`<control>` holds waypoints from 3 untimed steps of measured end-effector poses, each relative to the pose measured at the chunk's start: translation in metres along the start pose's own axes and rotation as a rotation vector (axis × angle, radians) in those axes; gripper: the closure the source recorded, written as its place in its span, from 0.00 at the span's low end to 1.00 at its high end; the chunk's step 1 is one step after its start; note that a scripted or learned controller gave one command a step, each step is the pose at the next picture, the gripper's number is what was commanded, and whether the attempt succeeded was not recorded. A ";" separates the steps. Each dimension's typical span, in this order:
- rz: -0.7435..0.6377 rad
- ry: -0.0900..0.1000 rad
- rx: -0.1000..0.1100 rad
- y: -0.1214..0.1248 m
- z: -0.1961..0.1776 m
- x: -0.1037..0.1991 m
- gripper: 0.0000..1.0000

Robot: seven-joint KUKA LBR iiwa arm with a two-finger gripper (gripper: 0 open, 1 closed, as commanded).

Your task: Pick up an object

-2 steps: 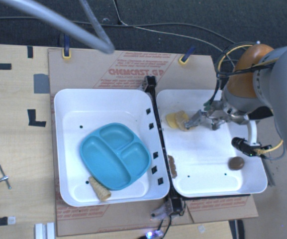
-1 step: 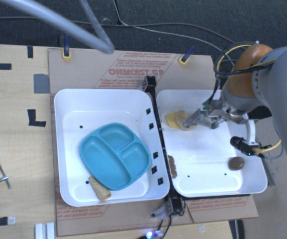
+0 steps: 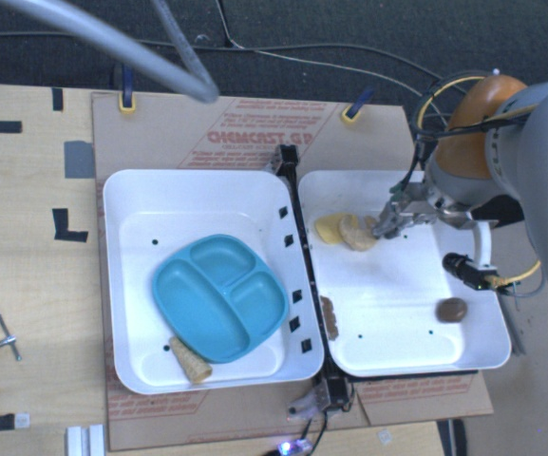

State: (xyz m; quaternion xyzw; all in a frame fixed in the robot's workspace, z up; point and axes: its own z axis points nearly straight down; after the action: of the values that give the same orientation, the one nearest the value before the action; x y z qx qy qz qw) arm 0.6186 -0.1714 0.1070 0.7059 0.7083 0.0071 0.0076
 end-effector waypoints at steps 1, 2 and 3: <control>0.002 -0.001 0.018 0.007 -0.062 -0.002 1.00; 0.001 0.000 0.020 0.012 -0.110 -0.010 1.00; 0.001 -0.001 0.019 0.014 -0.171 -0.005 1.00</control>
State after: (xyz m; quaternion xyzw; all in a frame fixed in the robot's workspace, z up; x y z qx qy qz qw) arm 0.6295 -0.1758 0.2779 0.7064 0.7078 0.0003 0.0012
